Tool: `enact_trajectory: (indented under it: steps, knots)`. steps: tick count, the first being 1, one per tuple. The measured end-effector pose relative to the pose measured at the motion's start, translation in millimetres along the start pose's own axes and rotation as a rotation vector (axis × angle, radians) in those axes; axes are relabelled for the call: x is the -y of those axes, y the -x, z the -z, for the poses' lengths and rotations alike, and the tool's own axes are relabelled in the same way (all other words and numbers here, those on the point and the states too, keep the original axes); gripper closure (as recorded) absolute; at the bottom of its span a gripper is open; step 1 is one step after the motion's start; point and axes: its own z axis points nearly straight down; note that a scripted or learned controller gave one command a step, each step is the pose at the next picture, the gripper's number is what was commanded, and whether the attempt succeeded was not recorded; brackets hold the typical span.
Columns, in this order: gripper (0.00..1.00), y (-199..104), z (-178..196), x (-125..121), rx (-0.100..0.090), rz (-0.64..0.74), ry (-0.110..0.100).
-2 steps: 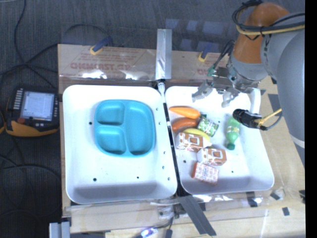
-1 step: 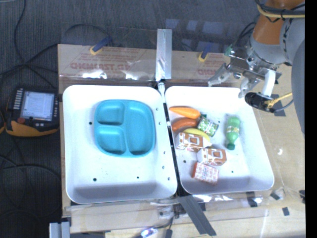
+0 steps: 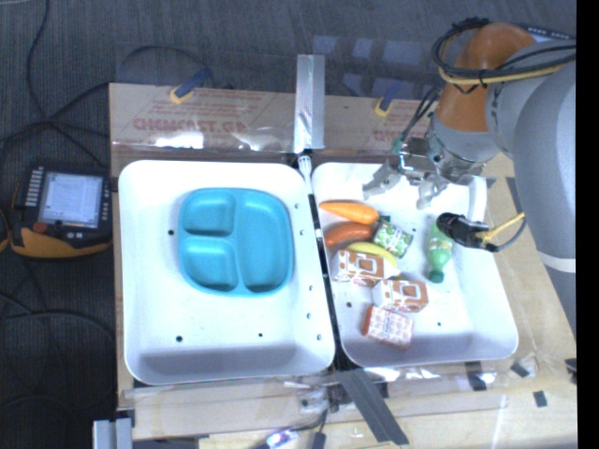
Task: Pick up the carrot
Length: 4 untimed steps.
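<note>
Camera view: gripper (image 3: 408, 184) hangs with fingers spread and nothing between them, carrot (image 3: 348, 211) untouched in the right bin (image 3: 487, 293), whole grab left.

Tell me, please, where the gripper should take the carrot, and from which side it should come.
Grip the carrot at its thick middle, coming straight down from above. It lies flat along the top of the pile in the right bin, long axis left to right, so the gripper should close across its width. The upper side is free; another orange piece lies close below it.
</note>
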Motion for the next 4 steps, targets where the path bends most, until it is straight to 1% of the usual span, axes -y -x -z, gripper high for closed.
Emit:
enact_trajectory:
  steps: [1, 2, 3, 4]
  knots:
    - [0.0, 14.8, -36.5, 29.1, 0.0, -0.03, 0.0]
    - [0.0, -23.0, -76.7, -5.8, 0.003, 0.157, 0.007]
    - [1.0, -17.4, -69.5, -3.4, 0.01, 0.155, -0.003]
    - [1.0, -36.2, 18.3, 1.7, 0.0, -0.132, 0.001]
